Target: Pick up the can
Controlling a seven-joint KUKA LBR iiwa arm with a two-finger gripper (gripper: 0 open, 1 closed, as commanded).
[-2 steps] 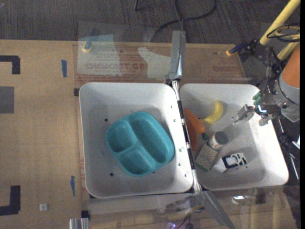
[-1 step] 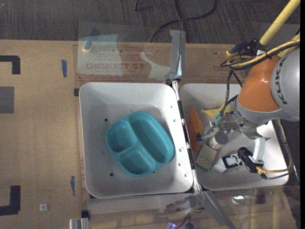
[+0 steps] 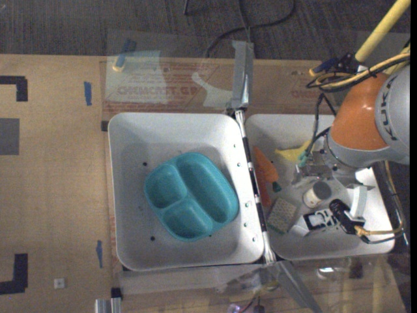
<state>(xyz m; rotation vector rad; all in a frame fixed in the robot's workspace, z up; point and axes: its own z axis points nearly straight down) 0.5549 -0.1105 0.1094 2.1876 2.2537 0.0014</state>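
The arm's orange-banded wrist hangs over the right bin (image 3: 260, 130), with my gripper (image 3: 310, 175) low in the bin's middle. A small pale cylinder with a round end, likely the can (image 3: 319, 193), sits just below and right of the gripper, very close to it. Whether the gripper touches it is hidden by the wrist.
In the right bin, an orange carrot-like piece (image 3: 264, 170) lies along the left wall, a yellow object (image 3: 290, 154) behind the gripper, and a grey speckled block (image 3: 282, 215) at the front left. A teal divided plate (image 3: 191, 195) lies in the left bin (image 3: 124, 135).
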